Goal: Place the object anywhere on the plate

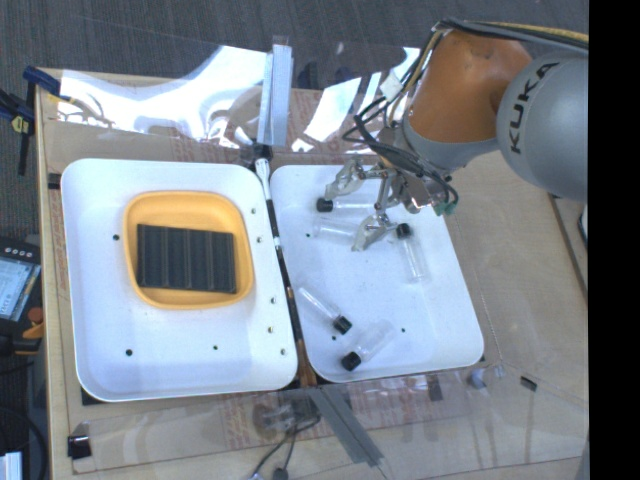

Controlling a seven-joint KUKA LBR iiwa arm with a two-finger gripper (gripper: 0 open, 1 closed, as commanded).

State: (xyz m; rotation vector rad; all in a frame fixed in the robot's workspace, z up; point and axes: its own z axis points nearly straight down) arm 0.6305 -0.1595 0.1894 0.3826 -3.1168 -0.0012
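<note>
In the camera view, two shallow white bins are seen side by side on the bench. The left bin (90, 298) holds a yellow plate (140, 218) with a dark ribbed insert (188, 258) at its middle. The right bin (440, 308) holds several clear tubes with black caps: one (337, 205) near the bin's upper left, one (407, 248) right of centre, one (325, 310) lower down near the divider, and one (362, 348) near the front rim. All of these are well apart from the plate.

The arm (545, 118) is reached in from the right, with its grey body and orange band (465, 83) held above the upper right corner of the right bin. The wrist is angled down and to the left, with black cables looped beside it. The gripper (372, 208) is positioned low over the upper part of the right bin. Its metal fingers (350, 180) are spread apart, and nothing is seen held between them. The tube at the upper left lies just beside the fingertips.
</note>
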